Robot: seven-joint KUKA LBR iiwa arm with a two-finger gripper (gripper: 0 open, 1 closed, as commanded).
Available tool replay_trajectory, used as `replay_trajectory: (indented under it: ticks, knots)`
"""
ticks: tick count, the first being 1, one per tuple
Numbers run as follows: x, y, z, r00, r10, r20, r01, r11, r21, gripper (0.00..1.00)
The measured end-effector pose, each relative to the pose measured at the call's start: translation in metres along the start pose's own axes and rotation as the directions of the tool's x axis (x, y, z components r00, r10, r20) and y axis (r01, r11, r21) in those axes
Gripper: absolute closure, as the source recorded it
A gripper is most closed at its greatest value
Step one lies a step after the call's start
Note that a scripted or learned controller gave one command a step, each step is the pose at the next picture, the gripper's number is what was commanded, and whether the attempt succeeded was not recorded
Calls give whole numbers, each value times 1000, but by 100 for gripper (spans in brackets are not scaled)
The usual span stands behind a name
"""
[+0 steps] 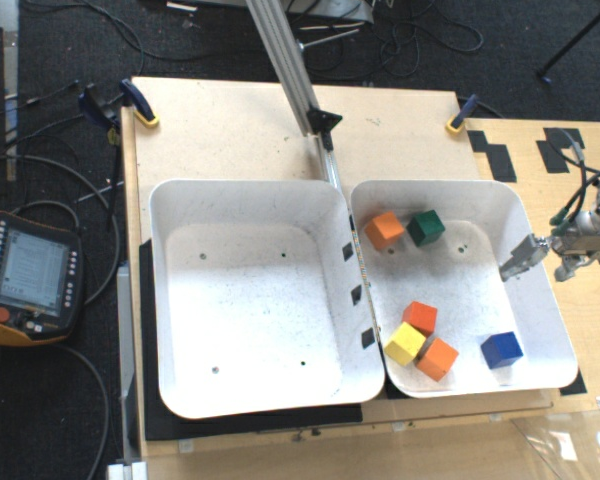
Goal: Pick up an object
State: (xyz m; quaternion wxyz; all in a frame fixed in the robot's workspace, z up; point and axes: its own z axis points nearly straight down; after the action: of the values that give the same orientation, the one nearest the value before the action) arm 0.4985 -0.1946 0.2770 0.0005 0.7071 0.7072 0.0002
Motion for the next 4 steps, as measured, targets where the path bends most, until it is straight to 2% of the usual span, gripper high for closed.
replay_trajectory:
  ticks: [1, 2, 3, 4]
  knots:
    - [41, 52, 155, 1000, -4, -2, 4, 1000, 6, 0]
    - [59, 111, 183, 1000, -6, -1, 6, 1000, -2, 0]
    - [62, 158, 185, 1000, -10, 1, 10, 999, 47, 0]
    - [62, 157, 175, 1000, -7, 2, 7, 999, 42, 100]
